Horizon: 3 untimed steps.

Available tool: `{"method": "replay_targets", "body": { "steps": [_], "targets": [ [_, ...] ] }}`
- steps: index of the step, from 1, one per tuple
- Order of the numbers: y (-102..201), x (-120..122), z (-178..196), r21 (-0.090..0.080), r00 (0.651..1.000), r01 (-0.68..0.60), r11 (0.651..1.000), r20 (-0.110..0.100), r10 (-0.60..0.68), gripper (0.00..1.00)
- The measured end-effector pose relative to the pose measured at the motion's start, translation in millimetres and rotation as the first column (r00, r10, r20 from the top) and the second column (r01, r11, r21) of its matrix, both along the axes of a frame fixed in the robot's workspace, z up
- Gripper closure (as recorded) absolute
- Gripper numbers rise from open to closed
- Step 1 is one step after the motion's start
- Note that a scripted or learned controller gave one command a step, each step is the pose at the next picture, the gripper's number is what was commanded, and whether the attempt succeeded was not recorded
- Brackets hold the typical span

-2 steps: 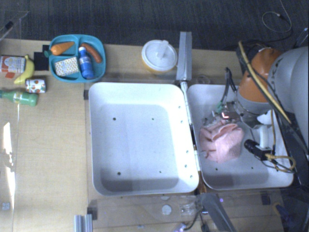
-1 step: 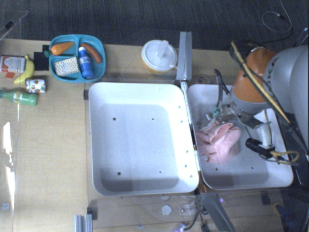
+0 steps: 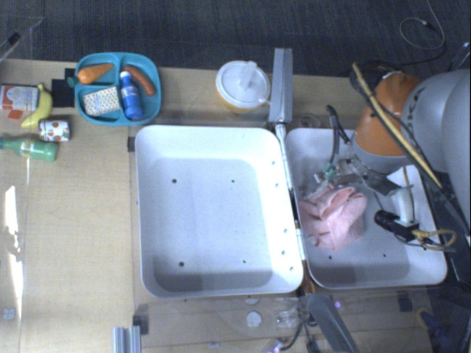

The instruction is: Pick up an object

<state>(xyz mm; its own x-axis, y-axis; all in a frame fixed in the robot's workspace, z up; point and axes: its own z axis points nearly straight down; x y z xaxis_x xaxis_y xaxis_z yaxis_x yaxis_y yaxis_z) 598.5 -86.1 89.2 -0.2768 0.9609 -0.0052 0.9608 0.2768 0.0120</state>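
Front lip of the bench [image 3: 66, 234]: pale wood-grain top, a few small metal fittings [image 3: 254, 318] just below the near wall of the left bin [image 3: 213, 274]. Glare patch on the wood well to the left of that bin.

Left bin: shallow, white, rounded corners, small dark dots on its floor. Right bin [image 3: 368, 271] butts against its right wall; a grey metal rail [image 3: 280, 87] rises from the seam at the far end.

Task object: pink soft crumpled bundle [image 3: 335, 215], lying in the right bin, in the half nearer the left bin, about mid-depth.

Gripper [image 3: 333, 173]: over the right bin, right of the left bin's far right corner, at the far edge of the pink bundle. Whether it is spread or closed, cannot tell; no hold on the bundle is visible. Arm [image 3: 434, 123] grey with an orange band, coming in from the right.

Beyond the left bin's far wall: white lidded cup [image 3: 243, 85] near the far right corner; teal divided tray [image 3: 152, 72] of toy food off the far left corner. Further left of the tray: banana [image 3: 38, 109], small carton [image 3: 18, 98], can [image 3: 54, 130], green bottle [image 3: 29, 148].

Room: dark carpet [image 3: 221, 13] past the bench's far edge.
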Motion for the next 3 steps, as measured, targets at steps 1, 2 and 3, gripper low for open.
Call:
{"method": "replay_targets", "body": {
  "steps": [1,2,3],
  "targets": [
    [0.4,2.9,12.9,-0.002,1.0,-0.002,1.0,0.009,0.002,1.0],
    [8.7,55.1,97.4,-0.001,0.971,-0.239,0.971,-0.005,0.239,1.0],
    [-7.4,57.5,93.5,-0.002,0.883,-0.469,0.883,-0.007,0.469,1.0]
  ]
}}
